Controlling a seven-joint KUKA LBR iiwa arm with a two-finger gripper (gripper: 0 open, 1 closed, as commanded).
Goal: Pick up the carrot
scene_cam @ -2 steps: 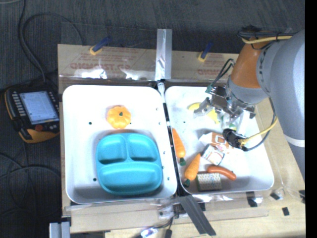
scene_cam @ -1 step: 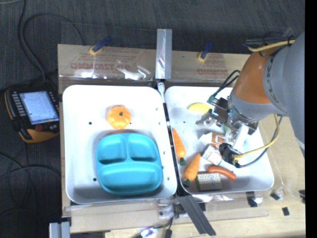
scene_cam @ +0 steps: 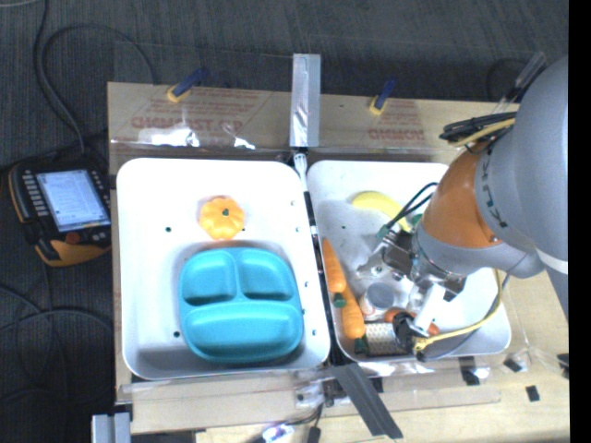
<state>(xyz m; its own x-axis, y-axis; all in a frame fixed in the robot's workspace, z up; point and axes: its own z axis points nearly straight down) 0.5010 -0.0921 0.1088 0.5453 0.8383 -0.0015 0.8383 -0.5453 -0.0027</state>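
The carrot [scene_cam: 334,268] lies in the right bin [scene_cam: 480,340], along its left wall, running from far to near. Just near of it, touching or almost touching its near end, sits a second, stubbier orange piece [scene_cam: 352,320] with a bit of green at its top. The jaws [scene_cam: 380,295] hang over the middle of the same bin, just right of the carrot and apart from it; whether they stand apart or together I cannot tell, since the wrist hardware covers them. Nothing shows clamped between them. A dark, speckled block [scene_cam: 388,338] rests by the bin's near wall, under the wrist. A yellow rounded thing [scene_cam: 372,201] lies toward the bin's far side, partly behind the arm [scene_cam: 480,220], whose orange band sits above the wrist.

In the left bin [scene_cam: 148,247], a blue divided tray [scene_cam: 241,305] fills the near half, and a small orange pumpkin-like thing [scene_cam: 222,217] sits just far of it. Off the bench [scene_cam: 545,312] at the left, a handheld control pendant [scene_cam: 63,206] lies on the dark carpet.
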